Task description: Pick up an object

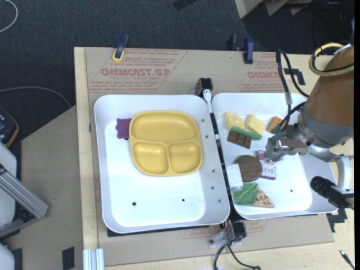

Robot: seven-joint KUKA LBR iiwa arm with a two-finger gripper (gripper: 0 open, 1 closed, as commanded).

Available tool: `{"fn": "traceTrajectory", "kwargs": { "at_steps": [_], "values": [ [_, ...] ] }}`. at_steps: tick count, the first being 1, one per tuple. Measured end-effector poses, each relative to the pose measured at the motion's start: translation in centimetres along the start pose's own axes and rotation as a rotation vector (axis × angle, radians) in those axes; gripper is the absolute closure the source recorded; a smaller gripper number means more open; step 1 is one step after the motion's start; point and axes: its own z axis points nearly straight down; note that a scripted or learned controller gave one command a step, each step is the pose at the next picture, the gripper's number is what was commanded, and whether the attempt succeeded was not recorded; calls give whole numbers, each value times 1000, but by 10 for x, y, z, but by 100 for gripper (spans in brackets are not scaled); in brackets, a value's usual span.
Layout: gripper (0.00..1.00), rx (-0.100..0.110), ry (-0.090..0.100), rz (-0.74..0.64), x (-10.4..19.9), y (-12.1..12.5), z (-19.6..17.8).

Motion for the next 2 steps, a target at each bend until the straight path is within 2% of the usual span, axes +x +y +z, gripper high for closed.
{"fn": "traceTrajectory", "kwargs": {
  "at_steps": [1, 2],
  "values": [
    [100, -1, -1, -2, 7, 11, 10],
    [100, -1, 1, -1, 6, 5, 9]
  ]
}}
